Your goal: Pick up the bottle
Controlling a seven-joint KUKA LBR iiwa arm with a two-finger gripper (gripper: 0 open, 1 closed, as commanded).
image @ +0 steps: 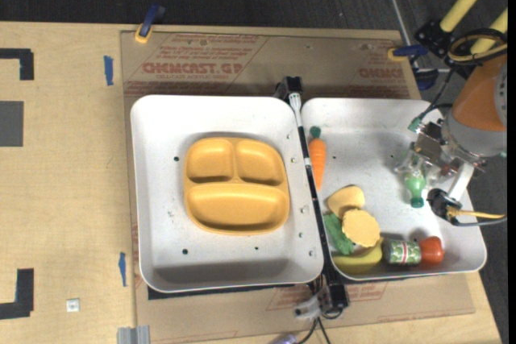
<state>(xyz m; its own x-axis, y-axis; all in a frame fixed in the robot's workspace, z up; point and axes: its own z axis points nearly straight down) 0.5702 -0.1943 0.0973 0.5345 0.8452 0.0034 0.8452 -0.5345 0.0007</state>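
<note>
A small green bottle (416, 191) is in the right part of the right bin (363, 121), directly under the gripper (425, 167). The gripper reaches in from the right, below the arm's orange band, and its lower end touches or overlaps the bottle's top. From this angle I cannot make out whether the bottle is held. A second bottle-like item with a green label and a red end (411, 251) lies on its side near the bin's front edge, well apart from the gripper.
An orange carrot (317, 161) lies along the right bin's left wall. Yellow toy foods (355, 225) are piled at its front left. The left bin (153, 173) holds a yellow divided plate (235, 183). Cables hang by the arm at the right.
</note>
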